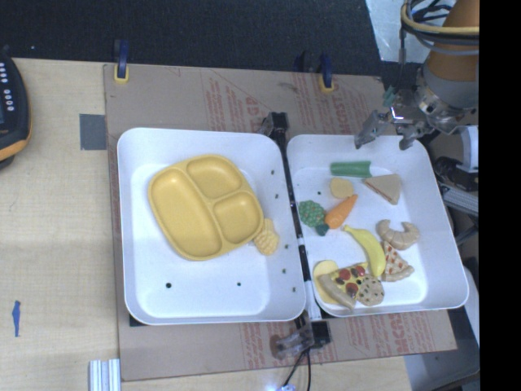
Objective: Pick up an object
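- The arm (452,39) comes in from the far right, its orange band high at the corner, wrist pointing down over the far edge of the right bin (431,296).
- The gripper (384,133) hangs above that bin's far rim with its two fingers spread wide apart; nothing sits between them.
- Two white bins lie side by side on the desk (57,243), touching along their inner edges.
- The left bin (203,300) holds one yellow divided tray (205,206), tilted, with three compartments, and one small yellow ridged piece (266,238) just beside the tray's near-right corner.
- The right bin holds the toy foods, one of each: a green cylinder (350,169) nearest the gripper, a tan wedge (384,188) to its right, a pale yellow round piece (342,188), an orange carrot (341,210), a green broccoli (312,214) touching the carrot, a banana (369,248), a croissant (398,235), a pizza slice (396,263), a second pizza-like piece (343,281), a cookie (370,290).
- One black and orange handset (12,108) lies at the desk's far left edge.
- Two clamps with blue and yellow handles (121,62) grip the cardboard sheet's far edge.
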